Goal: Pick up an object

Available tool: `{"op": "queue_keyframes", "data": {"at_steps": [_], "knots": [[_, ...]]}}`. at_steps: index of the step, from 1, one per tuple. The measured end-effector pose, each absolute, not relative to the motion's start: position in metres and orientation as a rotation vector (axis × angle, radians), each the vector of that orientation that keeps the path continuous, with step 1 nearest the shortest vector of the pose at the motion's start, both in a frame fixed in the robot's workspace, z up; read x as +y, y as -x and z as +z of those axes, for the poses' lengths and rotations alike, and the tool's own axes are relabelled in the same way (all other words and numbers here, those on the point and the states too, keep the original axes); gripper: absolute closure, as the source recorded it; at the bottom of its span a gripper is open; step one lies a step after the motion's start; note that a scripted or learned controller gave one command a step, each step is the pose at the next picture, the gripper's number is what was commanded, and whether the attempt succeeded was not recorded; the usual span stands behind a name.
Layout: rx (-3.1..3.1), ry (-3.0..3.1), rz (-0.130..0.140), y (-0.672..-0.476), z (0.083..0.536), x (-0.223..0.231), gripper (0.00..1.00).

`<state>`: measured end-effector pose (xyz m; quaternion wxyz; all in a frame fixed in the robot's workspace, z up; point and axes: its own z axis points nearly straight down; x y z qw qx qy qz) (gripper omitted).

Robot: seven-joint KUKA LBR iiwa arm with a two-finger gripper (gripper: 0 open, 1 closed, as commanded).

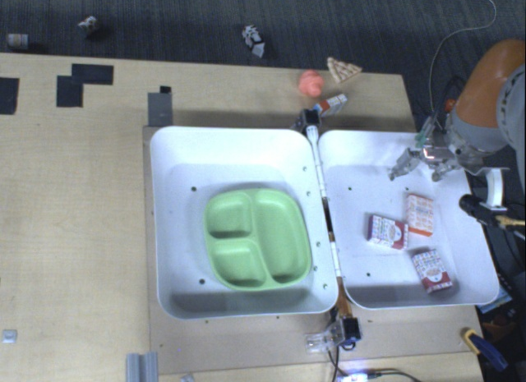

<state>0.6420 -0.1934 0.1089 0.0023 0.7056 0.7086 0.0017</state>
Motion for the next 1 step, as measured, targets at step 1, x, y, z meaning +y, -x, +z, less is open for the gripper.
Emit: {"op": "queue_keyframes", "data": {"at_steps": [1], "knots": [[2.228,-2.213,0.010,-0.5717,0.0865,-0.2033,0.00]]}}
